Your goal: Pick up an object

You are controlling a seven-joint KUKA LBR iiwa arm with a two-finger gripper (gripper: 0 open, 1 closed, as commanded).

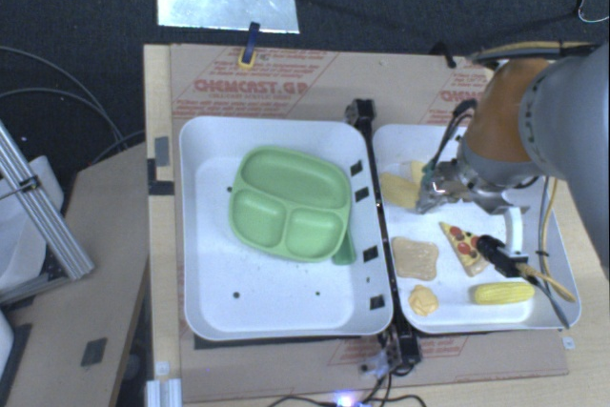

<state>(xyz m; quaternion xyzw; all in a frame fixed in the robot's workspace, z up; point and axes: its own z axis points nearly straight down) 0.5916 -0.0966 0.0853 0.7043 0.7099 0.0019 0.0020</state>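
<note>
in the right bin [562, 295] i see the gripper [434, 189], grip state unreadable, just right of the yellow wedge [398, 191].

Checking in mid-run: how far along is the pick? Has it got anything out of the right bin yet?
Done: the arm has reached over the right bin, with the gripper low by the pale yellow piece at the bin's upper left. In hand: nothing visibly lifted; the grasp itself is hidden. Left: the grab and lift. The pizza slice, cracker, corn cob and small yellow piece lie on the floor.
</note>
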